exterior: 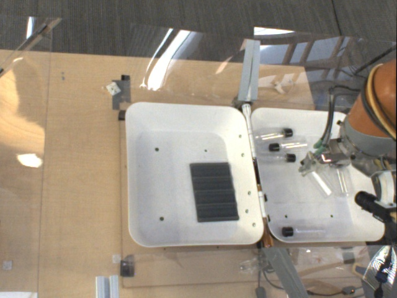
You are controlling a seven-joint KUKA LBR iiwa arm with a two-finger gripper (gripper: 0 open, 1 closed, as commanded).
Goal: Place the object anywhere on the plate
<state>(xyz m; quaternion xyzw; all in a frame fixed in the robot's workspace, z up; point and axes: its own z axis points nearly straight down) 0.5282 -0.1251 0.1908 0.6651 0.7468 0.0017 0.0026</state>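
1. While the wooden bench point(68, 185) spreads wide under a glare-streaked clear sheet, nothing on it suggests the job is near its end: judged from how things lie, the task is in its opening stage.

2. Across the left half sits the shallow white left bin point(149, 135), and it bears the dark grey ribbed rectangular plate point(214, 192), lying flat toward the bin's lower right part. No tube rests on that plate, so the placing is not yet done.

3. Beside it, touching along the shared edge, the shallow white right bin point(279, 216) carries the objects to be moved.

4. Reaching in from the right, the grey arm with the orange band point(378, 113) hangs over the right bin's right part, well apart from the plate.

5. At its tip, the two-finger gripper point(324, 160) hovers low over the right bin; whether its fingers are apart or together cannot be told, since glare and clear plastic blur the tip.

6. Three clear plastic tubes with black caps point(279, 146) lie near the bin's upper left, just beside one another and to the left of the gripper.

7. One more clear black-capped tube point(304, 231) lies along the bin's lower edge.

8. Under the gripper, a pale clear tube-like shape point(322, 184) lies slantwise, probably the chosen object; no grasp can be confirmed.

9. Left to do, as a judgement: secure one tube, carry it over the divide, set it on the plate.
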